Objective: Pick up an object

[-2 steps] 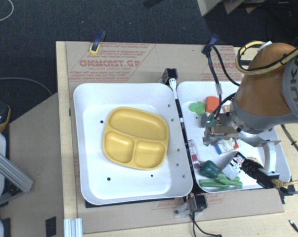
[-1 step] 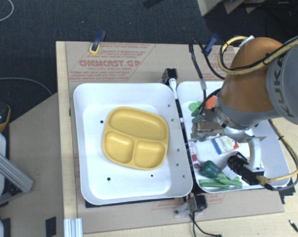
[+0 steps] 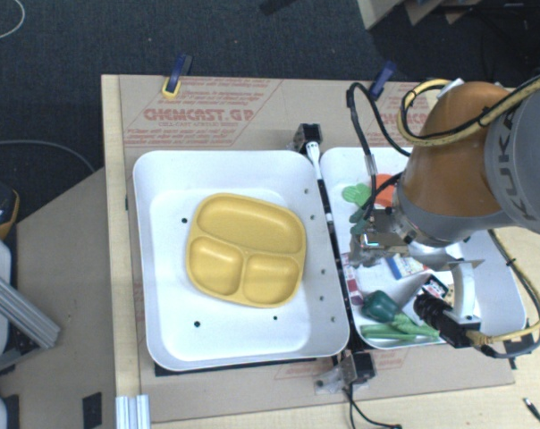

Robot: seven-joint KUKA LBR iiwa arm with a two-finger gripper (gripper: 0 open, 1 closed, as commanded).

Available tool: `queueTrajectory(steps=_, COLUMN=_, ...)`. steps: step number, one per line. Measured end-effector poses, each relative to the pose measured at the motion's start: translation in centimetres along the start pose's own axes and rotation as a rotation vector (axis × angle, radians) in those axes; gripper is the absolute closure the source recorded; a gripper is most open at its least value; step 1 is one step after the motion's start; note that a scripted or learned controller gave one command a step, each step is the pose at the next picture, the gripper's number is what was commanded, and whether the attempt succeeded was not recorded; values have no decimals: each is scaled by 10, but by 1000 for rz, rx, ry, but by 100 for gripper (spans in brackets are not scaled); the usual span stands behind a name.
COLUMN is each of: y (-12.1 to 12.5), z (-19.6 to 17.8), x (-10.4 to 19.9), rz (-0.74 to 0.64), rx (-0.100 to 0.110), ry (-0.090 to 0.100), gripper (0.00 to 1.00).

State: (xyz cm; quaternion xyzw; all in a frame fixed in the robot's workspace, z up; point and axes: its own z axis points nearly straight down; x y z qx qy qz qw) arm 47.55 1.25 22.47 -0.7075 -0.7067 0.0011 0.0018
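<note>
Camera view from above the bench (image 3: 118, 239) has the gripper (image 3: 370, 244) low inside the right bin (image 3: 511, 302), near that bin's left wall; whether it is wide or narrow cannot be told, since the metal parts are small and half covered by the wrist. Nothing can be seen held in it. Loose objects lie around it: a green piece (image 3: 356, 192) just above it, a dark green object (image 3: 380, 306) and a light green stick-shaped one (image 3: 402, 331) below it toward the near edge, and a small red-and-white item (image 3: 409, 265) just to its right. The left bin (image 3: 154, 329) carries a yellow divided tray (image 3: 246, 248), well apart from the gripper. The arm (image 3: 458, 164) comes in from the right, its orange band above the wrist, bent steeply down over the right bin
</note>
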Motion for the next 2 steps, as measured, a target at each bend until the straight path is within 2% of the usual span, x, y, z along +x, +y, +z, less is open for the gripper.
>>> queueTrajectory(steps=1, y=7, z=10, x=-2, rz=0, rx=0, ry=0, gripper=100)
queueTrajectory(steps=2, y=12, z=-11, x=-3, rz=-2, rx=-8, ry=-2, gripper=100)
